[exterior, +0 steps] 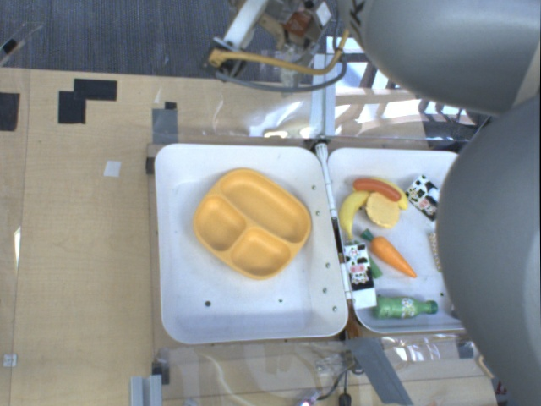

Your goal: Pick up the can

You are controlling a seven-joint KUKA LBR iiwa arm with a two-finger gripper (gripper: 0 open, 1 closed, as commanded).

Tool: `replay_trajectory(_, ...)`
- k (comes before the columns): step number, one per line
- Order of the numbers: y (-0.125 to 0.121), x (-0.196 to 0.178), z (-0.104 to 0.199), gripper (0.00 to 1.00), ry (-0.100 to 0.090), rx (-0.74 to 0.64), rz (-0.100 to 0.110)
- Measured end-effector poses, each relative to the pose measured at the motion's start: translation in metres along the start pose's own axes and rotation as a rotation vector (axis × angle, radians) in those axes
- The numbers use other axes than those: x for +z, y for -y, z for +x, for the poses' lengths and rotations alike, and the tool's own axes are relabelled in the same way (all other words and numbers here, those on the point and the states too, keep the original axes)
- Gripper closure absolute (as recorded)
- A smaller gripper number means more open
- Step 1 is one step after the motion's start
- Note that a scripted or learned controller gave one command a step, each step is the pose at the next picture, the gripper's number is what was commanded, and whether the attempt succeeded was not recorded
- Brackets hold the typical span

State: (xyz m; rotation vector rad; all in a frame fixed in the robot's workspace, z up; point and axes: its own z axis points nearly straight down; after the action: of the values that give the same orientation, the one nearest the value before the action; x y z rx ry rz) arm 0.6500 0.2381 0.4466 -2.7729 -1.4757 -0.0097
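The grey arm (473,49) looms large across the top right and down the right side, covering the right part of the right bin (397,155). Its wrist end with the gripper (292,32), a cluster of cables and a yellow hose, hangs beyond the far edge of the bins, above the divider between them. In the uncovered part of the right bin lie a banana (349,212), a red sausage (378,189), a yellow round piece (382,213), a carrot (394,256), a green bottle (404,308) and two cow-patterned cartons (359,271) (421,195).
A yellow three-compartment plate (252,222) sits in the middle of the left bin (182,311). The wooden bench (76,252) stretches to the left, with black marks near its far edge. A metal divider (331,227) runs between the bins.
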Motion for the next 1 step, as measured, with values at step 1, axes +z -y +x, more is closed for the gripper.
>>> replay_trajectory(1, 0.0548, 0.0103, -0.0416, 0.0, 0.002, 0.485, 0.001)
